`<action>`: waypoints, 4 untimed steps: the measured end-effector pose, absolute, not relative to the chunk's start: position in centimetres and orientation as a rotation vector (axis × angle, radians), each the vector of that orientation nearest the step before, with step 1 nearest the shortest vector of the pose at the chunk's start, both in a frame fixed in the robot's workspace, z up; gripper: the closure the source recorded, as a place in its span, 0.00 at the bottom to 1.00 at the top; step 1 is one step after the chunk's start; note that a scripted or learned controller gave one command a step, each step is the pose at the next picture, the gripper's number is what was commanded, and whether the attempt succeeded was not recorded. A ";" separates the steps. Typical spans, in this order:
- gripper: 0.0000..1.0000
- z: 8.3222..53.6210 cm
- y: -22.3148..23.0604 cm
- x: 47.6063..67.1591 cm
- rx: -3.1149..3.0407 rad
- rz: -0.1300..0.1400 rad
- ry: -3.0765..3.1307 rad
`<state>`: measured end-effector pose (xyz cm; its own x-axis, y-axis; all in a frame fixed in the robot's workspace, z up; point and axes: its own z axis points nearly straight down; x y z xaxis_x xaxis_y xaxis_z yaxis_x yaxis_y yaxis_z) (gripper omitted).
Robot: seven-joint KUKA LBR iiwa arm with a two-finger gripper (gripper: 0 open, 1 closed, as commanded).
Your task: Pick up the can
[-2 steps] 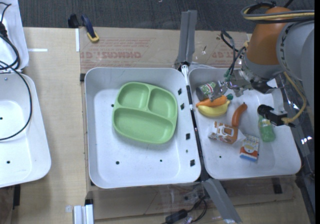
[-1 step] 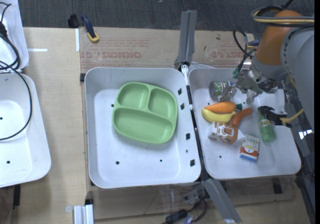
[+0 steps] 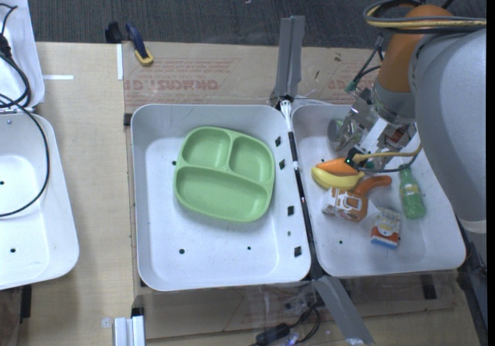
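Two bins: white, side by side on the desk (image 3: 85,66).
Right bin (image 3: 441,248), near part: small carton (image 3: 386,229); just beyond it a crumpled packet (image 3: 345,203) and a green bottle (image 3: 411,194).
Right bin, middle: banana (image 3: 337,175), orange piece (image 3: 373,183) touching it.
Left bin (image 3: 151,205): green divided plate (image 3: 225,174).
Tool (image 3: 357,152): low over the banana's far side; grip state cannot be told.
Can (image 3: 339,130): far part of right bin, just left of the tool.
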<state>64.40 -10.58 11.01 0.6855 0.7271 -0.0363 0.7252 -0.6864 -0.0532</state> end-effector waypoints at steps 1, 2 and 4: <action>0.00 8.9 -13.4 64.4 -2.867 0.078 -1.151; 0.00 12.3 -18.8 64.1 -2.947 0.031 -1.062; 0.00 10.1 -20.9 64.0 -2.948 0.069 -0.935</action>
<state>63.95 -20.90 10.07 0.8163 0.5770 -0.0283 0.5749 -0.8161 -0.0589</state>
